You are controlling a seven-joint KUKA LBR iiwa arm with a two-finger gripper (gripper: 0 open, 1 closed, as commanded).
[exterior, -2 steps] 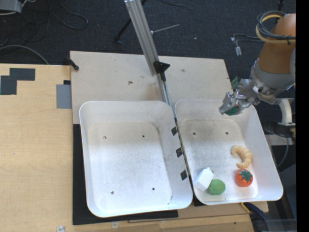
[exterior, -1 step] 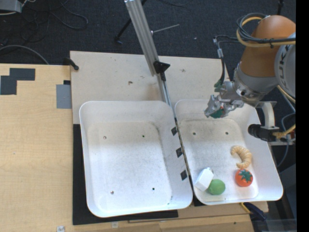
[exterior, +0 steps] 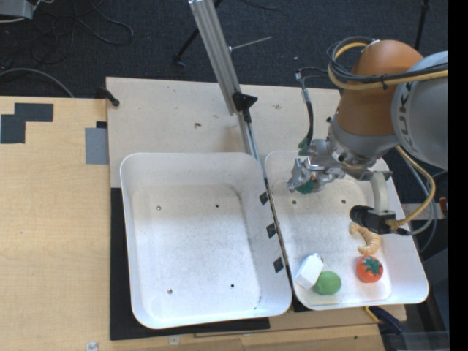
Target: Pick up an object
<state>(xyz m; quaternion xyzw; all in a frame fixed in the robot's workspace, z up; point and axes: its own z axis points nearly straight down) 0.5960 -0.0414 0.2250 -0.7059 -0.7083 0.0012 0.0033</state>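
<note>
My gripper (exterior: 302, 178) hangs over the far left part of the right bin (exterior: 409, 292), pointing down and left. A small dark green object (exterior: 308, 187) shows between its fingertips, and the fingers are shut on it. It sits just above the bin floor. Near the bin's front lie a white block (exterior: 309, 269) and, touching it, a light green ball (exterior: 327, 282). A red fruit with a green top (exterior: 370, 268) rests to their right. Behind it is a tan curved piece (exterior: 363, 237).
The left bin (exterior: 139, 196) stands beside the right one, with a row of black clips (exterior: 271, 229) along the shared wall. A slanted aluminium bar (exterior: 219, 57) rises behind the bins. The arm's orange and grey body (exterior: 380, 86) looms over the right bin's far side.
</note>
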